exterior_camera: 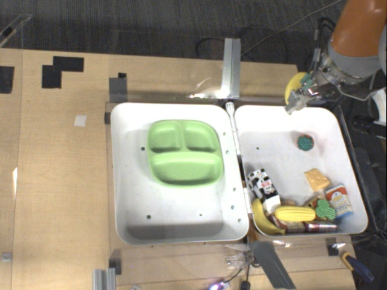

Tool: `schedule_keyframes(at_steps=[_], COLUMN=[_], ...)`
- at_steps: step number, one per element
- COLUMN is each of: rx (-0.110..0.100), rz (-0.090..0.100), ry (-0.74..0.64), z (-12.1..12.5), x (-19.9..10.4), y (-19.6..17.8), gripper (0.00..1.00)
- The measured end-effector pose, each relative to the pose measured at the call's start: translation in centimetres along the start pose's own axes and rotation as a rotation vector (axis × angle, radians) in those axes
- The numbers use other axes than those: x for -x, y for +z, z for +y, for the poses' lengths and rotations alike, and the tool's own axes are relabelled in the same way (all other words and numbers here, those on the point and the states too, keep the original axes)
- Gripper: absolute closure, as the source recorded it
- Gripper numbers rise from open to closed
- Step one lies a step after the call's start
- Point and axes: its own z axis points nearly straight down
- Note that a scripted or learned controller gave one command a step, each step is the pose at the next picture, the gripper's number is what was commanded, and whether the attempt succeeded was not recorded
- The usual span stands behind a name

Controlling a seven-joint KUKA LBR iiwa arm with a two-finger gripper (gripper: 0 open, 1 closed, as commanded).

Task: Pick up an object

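Arm (363, 23) comes in from the far R corner of the counter (60, 162). End effector (299, 98) hangs over the far edge of the R bin (272, 132). A yellow thing (294, 84) sits right by it, touching or almost. Can't tell if the end effector is clenched or let go, or if it has the yellow thing.

L bin (130, 162) has a green plate (184, 151) in the middle, w/ 3 parts.

R bin: small teal ball (305, 142) alone near the R edge. Other toys bunch up at the near edge: a black & white cow (260, 183), banana (263, 217), yellow corn (294, 214), tan cracker (317, 179), red & white box (338, 199).
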Motion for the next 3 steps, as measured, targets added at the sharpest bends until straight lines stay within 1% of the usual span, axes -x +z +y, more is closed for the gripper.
schedule_keyframes(at_steps=[1, 2, 3], rx=[-0.002, -0.003, -0.004], rz=[0.002, 0.002, 0.003], ry=[-0.184, -0.002, 0.117], z=[0.2, -0.1, 1.2], x=[-4.6, -5.7, -8.7], y=[6.5, 7.3, 7.9], gripper=[1.0, 1.0, 1.0])
